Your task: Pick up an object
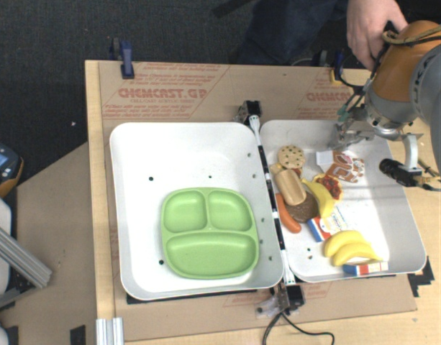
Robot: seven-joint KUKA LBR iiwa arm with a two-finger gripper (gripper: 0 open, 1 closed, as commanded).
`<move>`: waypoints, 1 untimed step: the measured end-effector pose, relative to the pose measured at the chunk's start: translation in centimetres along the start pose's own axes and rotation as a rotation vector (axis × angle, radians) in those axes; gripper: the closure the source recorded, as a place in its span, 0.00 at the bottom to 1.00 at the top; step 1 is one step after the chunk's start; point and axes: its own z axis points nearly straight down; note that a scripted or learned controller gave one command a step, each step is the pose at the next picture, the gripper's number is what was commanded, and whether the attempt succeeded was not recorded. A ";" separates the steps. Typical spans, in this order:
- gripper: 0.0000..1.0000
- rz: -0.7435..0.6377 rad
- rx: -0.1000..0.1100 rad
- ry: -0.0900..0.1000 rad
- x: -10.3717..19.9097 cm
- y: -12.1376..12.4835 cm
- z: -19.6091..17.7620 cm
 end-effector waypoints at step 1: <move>0.00 0.002 0.014 0.003 0.2 -0.6 0.7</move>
